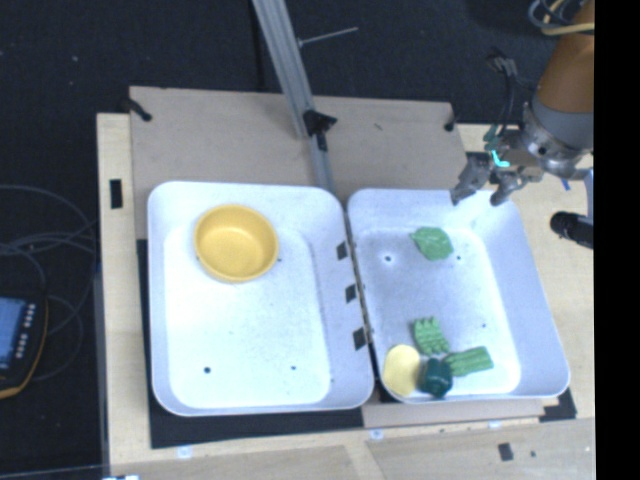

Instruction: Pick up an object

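Gripper (pixel 484 190) spread, holding nothing | over right bin (pixel 535 298) far corner | green block (pixel 432 242) nearby

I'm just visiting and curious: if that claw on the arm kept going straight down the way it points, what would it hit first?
Probably the bare white floor at the far right corner of the right-hand shallow white bin. The two-finger gripper, fingers spread, hangs above it. The small green block lies off to the side, though depth is hard to judge.

Counted on the bench: two white bins, left bin (pixel 170 298) and right bin (pixel 520 268). One yellow bowl (pixel 236 242). Three green objects: (pixel 432 242), (pixel 430 336), (pixel 470 360). One pale yellow object (pixel 401 368). One dark teal object (pixel 436 377). One gripper (pixel 483 188).
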Tool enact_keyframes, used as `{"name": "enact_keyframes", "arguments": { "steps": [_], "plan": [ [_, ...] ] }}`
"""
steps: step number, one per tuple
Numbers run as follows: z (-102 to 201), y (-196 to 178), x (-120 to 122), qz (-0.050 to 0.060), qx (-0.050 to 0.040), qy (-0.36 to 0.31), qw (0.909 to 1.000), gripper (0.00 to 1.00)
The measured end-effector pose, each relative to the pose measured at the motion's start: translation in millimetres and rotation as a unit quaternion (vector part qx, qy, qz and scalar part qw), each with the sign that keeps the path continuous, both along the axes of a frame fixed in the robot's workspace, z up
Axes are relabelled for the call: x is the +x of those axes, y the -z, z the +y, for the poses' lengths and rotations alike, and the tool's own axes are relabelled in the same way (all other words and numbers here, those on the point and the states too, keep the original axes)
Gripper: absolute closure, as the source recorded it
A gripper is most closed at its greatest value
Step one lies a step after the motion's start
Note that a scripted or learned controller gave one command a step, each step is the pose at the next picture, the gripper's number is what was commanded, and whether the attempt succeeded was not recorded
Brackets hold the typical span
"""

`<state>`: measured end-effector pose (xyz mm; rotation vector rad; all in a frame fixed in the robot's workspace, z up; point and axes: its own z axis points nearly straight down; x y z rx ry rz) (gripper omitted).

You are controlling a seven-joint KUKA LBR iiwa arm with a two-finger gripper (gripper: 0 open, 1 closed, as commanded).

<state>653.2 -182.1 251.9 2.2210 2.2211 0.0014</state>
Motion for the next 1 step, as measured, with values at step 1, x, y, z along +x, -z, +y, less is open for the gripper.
{"name": "enact_keyframes", "arguments": {
  "steps": [1],
  "plan": [
    [0.0, 0.0, 0.0, 0.000, 0.0000, 0.000, 1.0000, 0.00]
  ]
}}
